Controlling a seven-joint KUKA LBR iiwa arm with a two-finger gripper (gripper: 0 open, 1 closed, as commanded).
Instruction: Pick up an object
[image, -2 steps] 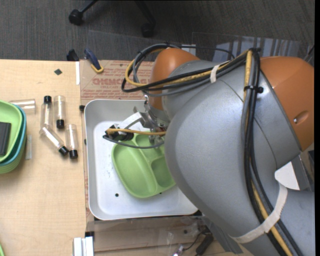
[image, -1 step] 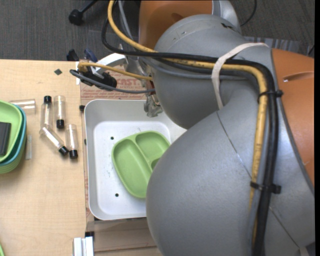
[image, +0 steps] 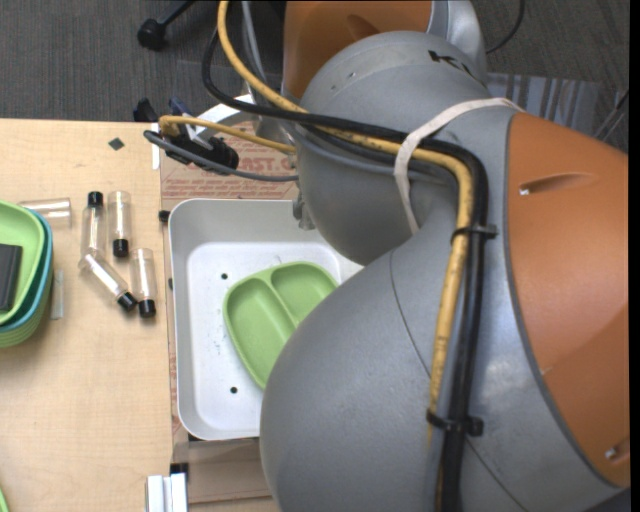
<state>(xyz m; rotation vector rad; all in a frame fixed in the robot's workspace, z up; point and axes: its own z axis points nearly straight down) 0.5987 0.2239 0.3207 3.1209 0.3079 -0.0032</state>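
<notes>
Camera view, looking down at a slant. Dominated on the right by the grey arm (image: 400, 330), its bulky joints and orange shell hanging over the bench and covering the right part of the white bin (image: 195, 340). Along the arm, a yellow cable (image: 452, 300) beside a black one, cinched near the top by a white strap (image: 415, 150).

In the bin: 1 light green divided dish (image: 262, 322), lying flat on the floor of the bin, toward its middle, with 2 compartments visible and a ridge between them. Right and lower edges of the dish hidden under the arm. Not lifted, resting on the bin floor as far as can be seen.

State of the gripper: impossible to tell from here, whether spread, pressed together or pinching anything.

Left of the bin, on the wooden bench (image: 80, 420): a loose group of 5 clear tubes (image: 105, 250), 4 of them with black caps, some upright in the picture, 1 slanted, 1 crosswise. Well apart from the dish and outside the bin.

At the far left edge: a stack of green trays (image: 25, 300) with a dark flat item (image: 7, 278) on top.

Behind the bin: a strip of cardboard (image: 235, 160) with red print, crossed by a black clip (image: 195, 150) and cables. Above that, dark carpet (image: 80, 60).
</notes>
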